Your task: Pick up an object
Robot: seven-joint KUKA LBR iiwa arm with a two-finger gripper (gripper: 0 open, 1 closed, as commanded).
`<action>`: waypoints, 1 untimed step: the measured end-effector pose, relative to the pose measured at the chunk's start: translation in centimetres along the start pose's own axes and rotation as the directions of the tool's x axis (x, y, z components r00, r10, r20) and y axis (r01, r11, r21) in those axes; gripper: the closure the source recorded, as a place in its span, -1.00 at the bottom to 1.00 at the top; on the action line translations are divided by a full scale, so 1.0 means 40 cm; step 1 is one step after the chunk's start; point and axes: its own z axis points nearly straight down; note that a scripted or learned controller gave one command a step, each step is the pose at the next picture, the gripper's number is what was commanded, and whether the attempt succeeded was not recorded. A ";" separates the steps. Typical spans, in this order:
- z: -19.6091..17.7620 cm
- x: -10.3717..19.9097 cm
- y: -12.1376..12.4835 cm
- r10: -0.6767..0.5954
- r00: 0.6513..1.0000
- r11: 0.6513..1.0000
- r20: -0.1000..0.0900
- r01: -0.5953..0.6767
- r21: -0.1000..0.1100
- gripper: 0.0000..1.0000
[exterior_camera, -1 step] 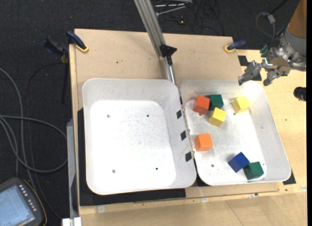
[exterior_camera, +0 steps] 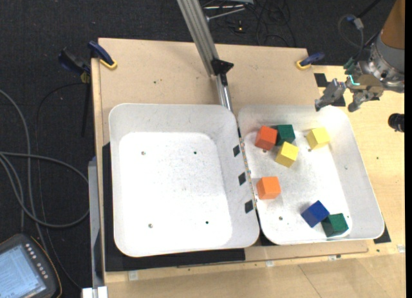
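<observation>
Several small blocks lie in the right bin (exterior_camera: 360,181). An orange block (exterior_camera: 266,138), a green block (exterior_camera: 285,133) and two yellow blocks (exterior_camera: 288,154) (exterior_camera: 317,138) cluster near its far end. A second orange block (exterior_camera: 268,187) sits by the left wall. A blue block (exterior_camera: 315,214) and a green block (exterior_camera: 335,224) rest together at the near right corner. My gripper (exterior_camera: 342,96) hangs open above the bin's far right corner, nothing between its fingers, to the right of and beyond the yellow block.
The left bin (exterior_camera: 129,161) stands beside the right one on the wooden bench. A metal pole (exterior_camera: 196,20) slants down to the gap between the bins. Clamps (exterior_camera: 103,55) (exterior_camera: 309,60) sit at the bench's far corners.
</observation>
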 end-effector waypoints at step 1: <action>0.158 0.009 0.009 0.000 1.000 1.000 -0.002 0.000 0.005 -1.00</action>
